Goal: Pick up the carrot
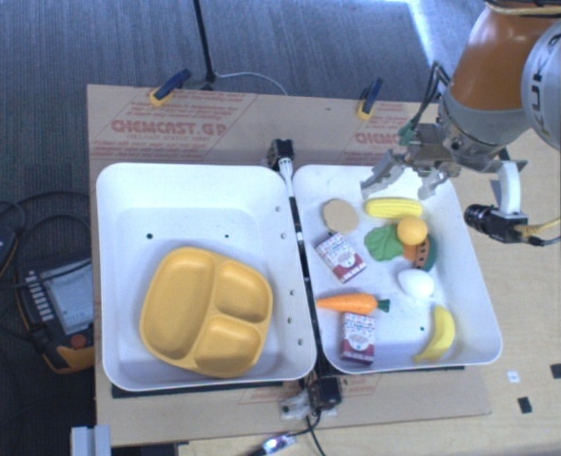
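I'm in the approach: jaws (409,171) apart, empty, hovering over the corn cob (394,207). Next I need to travel to the carrot (349,303) (lying across the right bin (480,297)) and descend.

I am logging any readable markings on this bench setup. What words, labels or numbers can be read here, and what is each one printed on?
"CHEMCAST GP", in red on the brown board under the bins, at its upper left.
A second red print on the same board near the hand, partly hidden and unreadable.
Printing on the two small red and white cartons is too small to read.
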You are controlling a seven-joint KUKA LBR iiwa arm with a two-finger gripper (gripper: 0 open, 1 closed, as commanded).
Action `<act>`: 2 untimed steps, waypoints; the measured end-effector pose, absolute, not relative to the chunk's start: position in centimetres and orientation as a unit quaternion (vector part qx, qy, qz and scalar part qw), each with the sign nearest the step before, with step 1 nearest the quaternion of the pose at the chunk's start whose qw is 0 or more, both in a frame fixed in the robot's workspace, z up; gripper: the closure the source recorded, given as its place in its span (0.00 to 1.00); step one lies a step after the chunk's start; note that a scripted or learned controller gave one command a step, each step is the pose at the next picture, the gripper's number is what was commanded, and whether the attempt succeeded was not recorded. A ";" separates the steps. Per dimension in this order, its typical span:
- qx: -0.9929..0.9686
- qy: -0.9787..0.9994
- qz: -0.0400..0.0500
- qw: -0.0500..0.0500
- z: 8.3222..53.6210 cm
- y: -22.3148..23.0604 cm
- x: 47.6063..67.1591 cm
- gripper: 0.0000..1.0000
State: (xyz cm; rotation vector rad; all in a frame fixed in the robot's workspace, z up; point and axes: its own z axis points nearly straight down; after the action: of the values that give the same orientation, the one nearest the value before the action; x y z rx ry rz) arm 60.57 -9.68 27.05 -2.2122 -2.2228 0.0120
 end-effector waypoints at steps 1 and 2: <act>-0.638 -0.770 0.006 0.009 13.1 -12.0 55.9 0.00; -0.651 -0.759 -0.002 -0.005 9.1 -10.2 51.8 0.00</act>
State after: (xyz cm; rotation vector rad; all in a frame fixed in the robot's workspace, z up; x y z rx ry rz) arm 51.76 -10.19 9.07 -2.0527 -2.3920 -0.0058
